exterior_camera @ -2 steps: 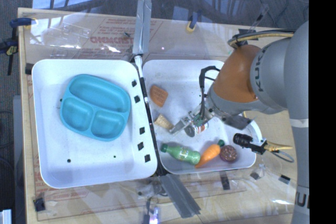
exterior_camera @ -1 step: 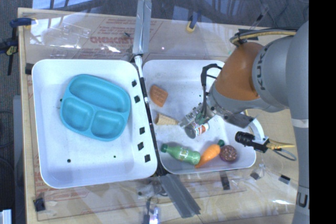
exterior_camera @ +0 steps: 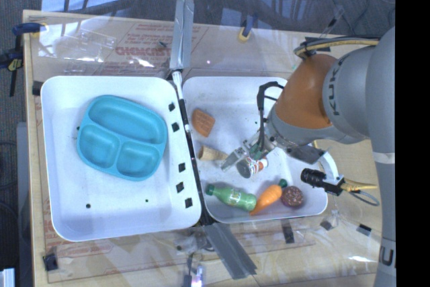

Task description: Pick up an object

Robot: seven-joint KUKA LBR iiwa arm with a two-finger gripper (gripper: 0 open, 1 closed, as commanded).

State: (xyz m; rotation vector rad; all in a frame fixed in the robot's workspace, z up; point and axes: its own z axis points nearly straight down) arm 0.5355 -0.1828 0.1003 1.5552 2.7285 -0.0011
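Descent over right white plastic bin (exterior_camera: pixel 222 92).
My gripper (exterior_camera: pixel 247 159) hangs near a small cylindrical can (exterior_camera: pixel 255 165); jaw state: cannot tell.

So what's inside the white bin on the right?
The right bin holds a green bottle, a toy carrot, a brown round thing, a bread piece, and the gripper over a small can. The arm hides the rest.

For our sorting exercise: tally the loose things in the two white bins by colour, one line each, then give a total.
Blue: 1, plate
Green: 1, bottle
Orange: 1, carrot
Tan: 2, bread, cone
Dark red-brown: 1, round piece
Silver: 1, can by the gripper
Total: 7
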